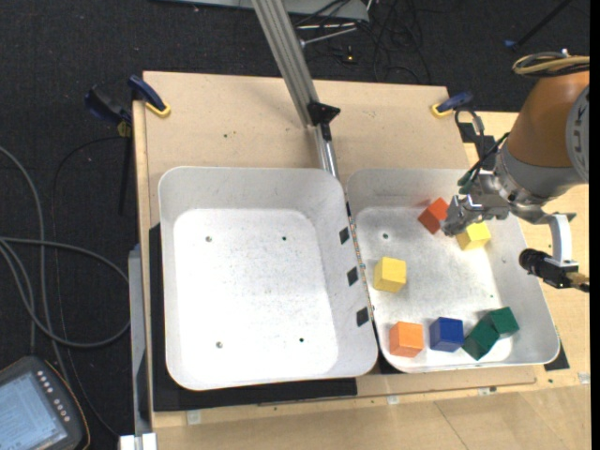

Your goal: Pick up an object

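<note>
Now I see the gripper (461, 217) low in the right white plastic bin (525, 279), between a small orange cube (432, 216) and a yellow cube (473, 235); whether it's clamped, I cannot tell.

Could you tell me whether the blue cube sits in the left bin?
No, the blue cube sits in the right bin, between an orange cube and a green block along its near edge.
</note>
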Robot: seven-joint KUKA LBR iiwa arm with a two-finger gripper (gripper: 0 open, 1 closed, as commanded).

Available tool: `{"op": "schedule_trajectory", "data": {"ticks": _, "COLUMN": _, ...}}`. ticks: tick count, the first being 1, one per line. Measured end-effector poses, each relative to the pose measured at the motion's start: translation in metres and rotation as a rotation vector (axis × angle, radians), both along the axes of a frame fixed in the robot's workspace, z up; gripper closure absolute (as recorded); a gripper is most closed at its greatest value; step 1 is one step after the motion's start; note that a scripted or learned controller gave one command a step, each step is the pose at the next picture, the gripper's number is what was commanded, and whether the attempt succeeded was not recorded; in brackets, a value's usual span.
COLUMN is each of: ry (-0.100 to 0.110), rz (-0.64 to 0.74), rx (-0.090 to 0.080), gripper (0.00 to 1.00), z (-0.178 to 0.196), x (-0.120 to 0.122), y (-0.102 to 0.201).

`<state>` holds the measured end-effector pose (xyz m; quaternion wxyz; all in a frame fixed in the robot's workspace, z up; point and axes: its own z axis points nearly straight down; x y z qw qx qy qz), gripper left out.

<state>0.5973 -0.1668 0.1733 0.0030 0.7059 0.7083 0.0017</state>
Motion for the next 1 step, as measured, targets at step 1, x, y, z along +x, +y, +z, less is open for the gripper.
{"op": "schedule_trajectory", "data": {"ticks": 1, "ry": 0.001, "rz": 0.000, "rx": 0.000, "gripper": 1.00, "z": 0.0446, "x": -0.0024, "y": 0.0042}}
